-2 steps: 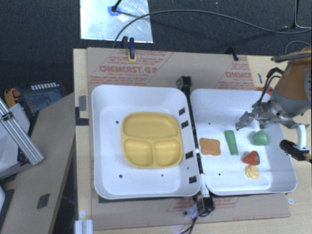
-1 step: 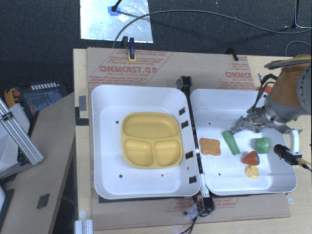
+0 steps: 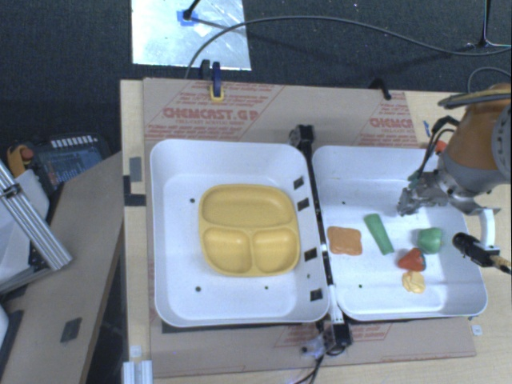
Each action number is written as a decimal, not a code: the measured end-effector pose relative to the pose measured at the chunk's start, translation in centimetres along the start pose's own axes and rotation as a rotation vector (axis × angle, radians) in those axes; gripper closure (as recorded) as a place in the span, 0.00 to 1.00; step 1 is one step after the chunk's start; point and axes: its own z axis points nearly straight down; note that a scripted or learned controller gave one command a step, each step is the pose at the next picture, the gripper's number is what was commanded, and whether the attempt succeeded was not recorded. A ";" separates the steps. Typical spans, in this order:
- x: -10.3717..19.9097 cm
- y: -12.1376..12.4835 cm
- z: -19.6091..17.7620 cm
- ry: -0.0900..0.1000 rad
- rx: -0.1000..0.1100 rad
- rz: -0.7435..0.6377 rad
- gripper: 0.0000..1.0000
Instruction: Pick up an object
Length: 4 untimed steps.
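Several small toy foods lie in the right bin [image 3: 360,174]: an orange flat piece [image 3: 344,241], a long green piece [image 3: 378,234], a round green piece [image 3: 430,239], a red piece [image 3: 411,259] and a yellow piece [image 3: 414,282]. My gripper [image 3: 408,203] reaches in from the right and hangs low over the bin's upper right part. It is just above and to the right of the long green piece, and apart from it. Nothing is seen in its grasp.
The left bin [image 3: 172,214] holds a yellow compartment plate [image 3: 246,229]. A black divider with clips [image 3: 314,214] runs between the bins. The grey arm with its orange band [image 3: 480,146] covers the right bin's far right corner. A black part [image 3: 474,249] sticks out at the right rim.
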 end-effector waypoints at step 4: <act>10.3 -0.5 -11.7 0.004 0.003 -0.005 1.00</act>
